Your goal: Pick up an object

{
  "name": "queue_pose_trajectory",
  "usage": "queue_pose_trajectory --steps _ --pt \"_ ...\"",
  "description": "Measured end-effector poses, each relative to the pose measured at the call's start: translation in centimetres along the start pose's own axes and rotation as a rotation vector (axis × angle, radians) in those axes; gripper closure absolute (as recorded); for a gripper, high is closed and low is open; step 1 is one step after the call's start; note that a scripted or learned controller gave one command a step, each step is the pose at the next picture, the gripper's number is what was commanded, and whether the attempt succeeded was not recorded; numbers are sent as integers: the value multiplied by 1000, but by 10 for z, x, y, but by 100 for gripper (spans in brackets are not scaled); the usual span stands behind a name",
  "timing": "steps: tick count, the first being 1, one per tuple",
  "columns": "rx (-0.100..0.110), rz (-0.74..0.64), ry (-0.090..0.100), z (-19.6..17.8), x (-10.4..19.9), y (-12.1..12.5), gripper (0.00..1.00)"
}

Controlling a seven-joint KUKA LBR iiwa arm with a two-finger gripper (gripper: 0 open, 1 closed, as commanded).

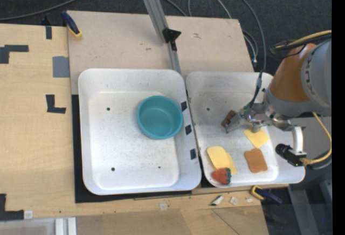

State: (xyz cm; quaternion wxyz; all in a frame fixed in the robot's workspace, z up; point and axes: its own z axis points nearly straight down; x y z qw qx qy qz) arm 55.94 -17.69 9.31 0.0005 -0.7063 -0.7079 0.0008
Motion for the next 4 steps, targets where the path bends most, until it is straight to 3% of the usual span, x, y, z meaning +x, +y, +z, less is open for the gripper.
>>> queue_pose_trajectory --steps 1,3,4 --pt "1 -1 1 -11 1 0 100" --pt "-5 1 -1 -116 -8 7 100" --pt "-2 1 0 -121 -8 7 100"
